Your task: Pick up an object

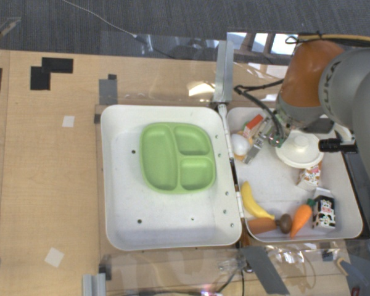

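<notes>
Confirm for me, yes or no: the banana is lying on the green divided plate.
No: the banana lies in the right bin near its left wall, while the green divided plate sits in the left bin.

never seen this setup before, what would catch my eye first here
The bright green divided plate stands out, lying alone in the middle of the left bin. Next is the grey arm with its orange band, reaching in from the right, its hand low over the far end of the right bin beside a white egg. Along that bin's near edge lie a banana and a carrot.
</notes>
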